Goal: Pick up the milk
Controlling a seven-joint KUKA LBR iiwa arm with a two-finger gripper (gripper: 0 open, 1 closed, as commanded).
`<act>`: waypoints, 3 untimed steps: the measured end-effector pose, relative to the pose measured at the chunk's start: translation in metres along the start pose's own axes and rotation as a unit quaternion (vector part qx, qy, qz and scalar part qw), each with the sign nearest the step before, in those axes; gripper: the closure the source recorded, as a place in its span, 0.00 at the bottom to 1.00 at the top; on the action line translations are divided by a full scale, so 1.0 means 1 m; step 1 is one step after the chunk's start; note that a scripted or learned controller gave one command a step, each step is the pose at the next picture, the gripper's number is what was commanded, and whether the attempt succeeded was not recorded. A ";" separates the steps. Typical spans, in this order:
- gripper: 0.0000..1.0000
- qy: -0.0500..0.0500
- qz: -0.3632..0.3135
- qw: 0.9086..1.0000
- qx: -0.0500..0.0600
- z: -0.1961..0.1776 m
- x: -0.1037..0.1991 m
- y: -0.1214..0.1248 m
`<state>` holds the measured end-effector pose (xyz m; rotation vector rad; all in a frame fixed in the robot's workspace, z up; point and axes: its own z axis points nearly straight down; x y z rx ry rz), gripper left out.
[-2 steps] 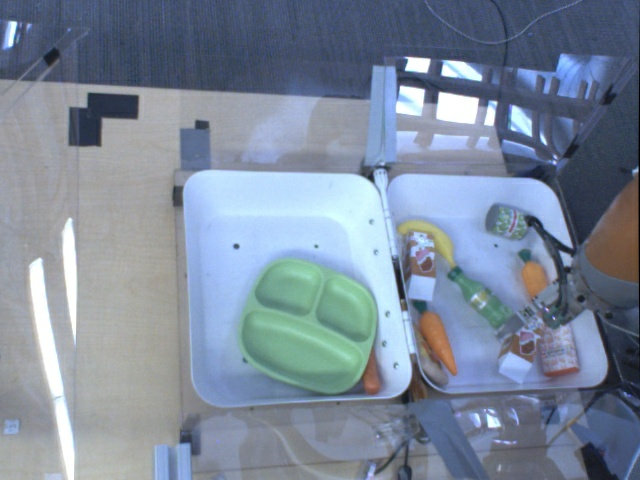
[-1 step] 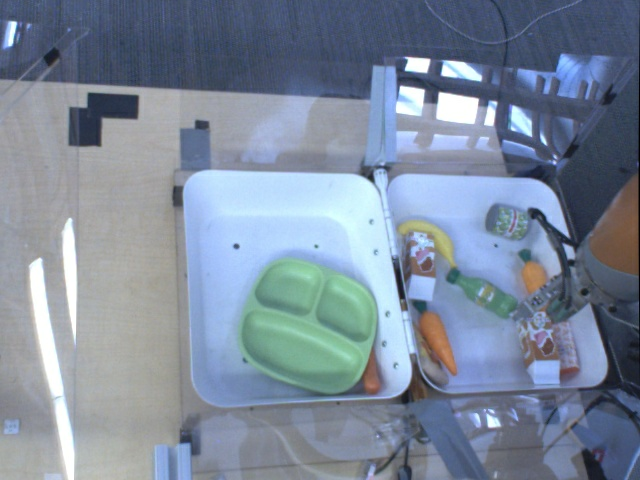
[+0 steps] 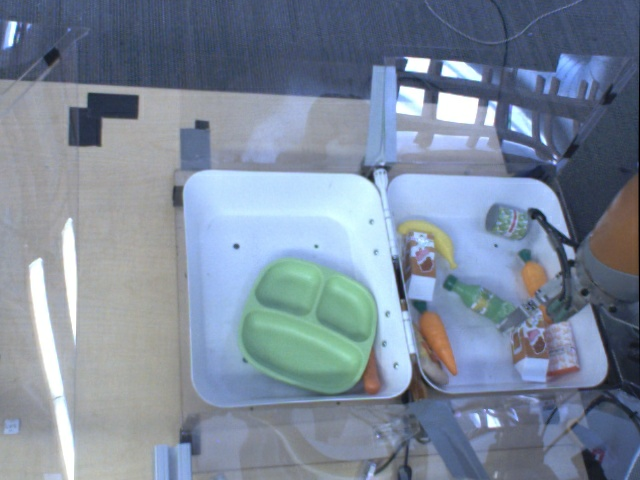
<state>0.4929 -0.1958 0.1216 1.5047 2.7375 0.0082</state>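
A robotics lab: a pale wooden bench (image 3: pixel 110 298) carries 2 shallow white plastic bins (image 3: pixel 215 203) side by side, black tape markers (image 3: pixel 100 116) sit near its far left corner, a metal frame (image 3: pixel 480 98) stands at the far edge, and a loose black cable (image 3: pixel 480 13) lies on grey carpet (image 3: pixel 250 28).

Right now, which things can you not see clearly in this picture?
- End effector: small and blurred, its state unreadable.
- Carton labels: too small to read, so which is the milk is unclear.
- Orange item: partly hidden under the green tray.
- Arm: cut off by the right edge.
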 end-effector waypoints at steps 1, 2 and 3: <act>1.00 -0.004 -0.001 1.000 -0.003 -0.012 -0.002 0.003; 0.00 -0.003 0.000 1.000 -0.003 -0.012 -0.002 0.003; 0.00 0.001 -0.177 0.984 0.001 0.031 -0.008 -0.007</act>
